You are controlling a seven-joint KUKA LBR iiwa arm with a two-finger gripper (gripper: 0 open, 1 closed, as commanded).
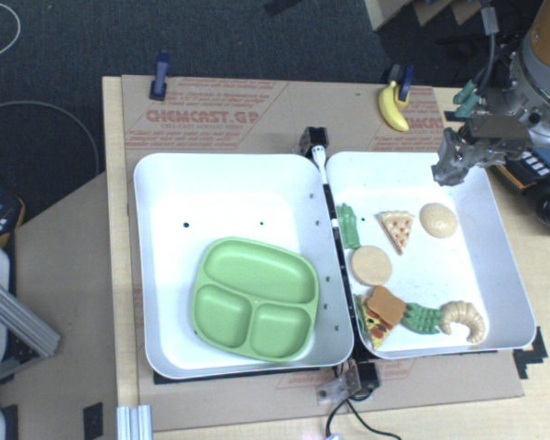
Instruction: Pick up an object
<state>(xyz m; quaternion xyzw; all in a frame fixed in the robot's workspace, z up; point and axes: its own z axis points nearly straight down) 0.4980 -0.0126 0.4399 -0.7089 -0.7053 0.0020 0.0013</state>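
Observation:
My gripper (pixel 450 169) hangs over the far right corner of the right bin (pixel 504 246), above and just behind a pale round bun (pixel 437 219). Nothing shows between its fingers. In that bin also lie a pizza slice (pixel 398 229), a round tan cookie (pixel 371 265), a green pickle-like piece (pixel 348 226), a sandwich (pixel 379 313), a green toy piece (pixel 422 319) and a croissant (pixel 465 319).
The left bin (pixel 165 209) holds a green divided tray (pixel 254 298). A yellow banana (pixel 393 110) lies on the cardboard behind the right bin. Blue clamps (pixel 159 76) sit at the board's far edge.

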